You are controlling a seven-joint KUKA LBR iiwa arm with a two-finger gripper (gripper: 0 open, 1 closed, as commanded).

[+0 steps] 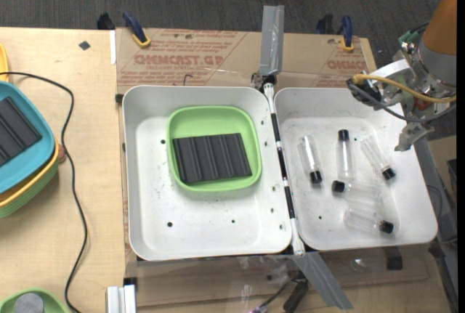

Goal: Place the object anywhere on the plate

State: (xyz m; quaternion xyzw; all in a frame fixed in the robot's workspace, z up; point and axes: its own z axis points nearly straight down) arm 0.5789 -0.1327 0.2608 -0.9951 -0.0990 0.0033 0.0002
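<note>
A green square plate [247, 124] with a dark ridged insert [212, 157] lies in the left white bin [145, 181]. Several clear vials with black caps lie in the right white bin [320, 217]: one [310, 158] at the left, one [341, 160] in the middle, one [378, 158] toward the right, and one [368, 220] near the front. My gripper [407, 137] hangs over the right bin's right edge, above and to the right of the vials. Nothing shows in it.
Cables and hoses [385, 90] loop around the wrist above the right bin's back corner. A stack of teal and yellow trays [25, 152] sits at the far left with a black cable [73, 159] beside it. Cardboard [189, 57] lies behind the bins.
</note>
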